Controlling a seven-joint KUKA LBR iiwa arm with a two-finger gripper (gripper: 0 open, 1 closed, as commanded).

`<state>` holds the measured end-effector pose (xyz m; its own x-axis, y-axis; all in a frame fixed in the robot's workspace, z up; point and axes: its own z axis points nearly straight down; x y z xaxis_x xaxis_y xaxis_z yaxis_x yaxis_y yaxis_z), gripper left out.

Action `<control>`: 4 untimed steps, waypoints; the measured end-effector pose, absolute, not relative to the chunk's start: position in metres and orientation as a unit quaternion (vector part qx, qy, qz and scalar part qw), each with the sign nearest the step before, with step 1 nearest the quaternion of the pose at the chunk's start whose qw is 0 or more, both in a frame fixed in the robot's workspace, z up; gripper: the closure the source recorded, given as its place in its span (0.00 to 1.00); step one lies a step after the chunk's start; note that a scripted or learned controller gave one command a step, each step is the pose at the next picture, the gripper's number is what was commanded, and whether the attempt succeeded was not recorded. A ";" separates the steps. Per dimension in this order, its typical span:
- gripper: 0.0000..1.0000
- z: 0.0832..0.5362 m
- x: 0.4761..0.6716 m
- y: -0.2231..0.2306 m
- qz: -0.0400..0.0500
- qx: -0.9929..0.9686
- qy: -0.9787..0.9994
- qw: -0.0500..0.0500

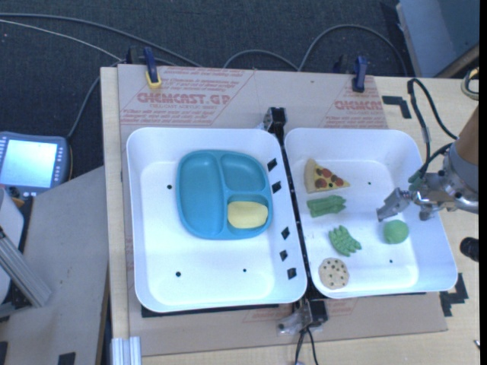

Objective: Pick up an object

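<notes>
Board (228, 90) under bins: brown sheet, red print reading "CHEMCAST GP", repeated at right, partly legible. Clamped at far edge by two blue-and-yellow clamps (152, 71).

Left bin (152, 280): shallow, white, smooth plastic, rounded corners. Contains blue divided plate (205, 188), three compartments, glossy; yellow rounded lump (248, 214) in the near right compartment.

Right bin (434, 268): same make, touching left bin along a black centre strip. Contains toy pizza slice (324, 177), triangular, red dots; green bean bundle (326, 205), ridged; leafy green piece (345, 241), lobed; round cookie (333, 273), tan, speckled; green ball-like object (396, 231), matte.

Gripper (407, 206): metal, grey, entering from right, fingers spread, nothing between them, poised over right bin just above and beside green ball-like object; contact not discernible.
</notes>
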<state>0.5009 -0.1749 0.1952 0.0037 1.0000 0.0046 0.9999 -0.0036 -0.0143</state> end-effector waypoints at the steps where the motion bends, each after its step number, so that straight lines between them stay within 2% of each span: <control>1: 0.00 0.201 0.504 -0.175 0.000 -0.707 -0.707 0.001; 2: 0.00 0.145 0.513 -0.176 0.001 -0.707 -0.707 0.003; 3: 0.00 0.099 0.511 -0.184 0.001 -0.708 -0.707 0.001; 4: 0.00 0.084 0.510 -0.183 0.000 -0.707 -0.707 0.002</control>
<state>0.5103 -0.1834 0.0840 -0.0002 1.0000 0.0027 1.0000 0.0002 -0.0039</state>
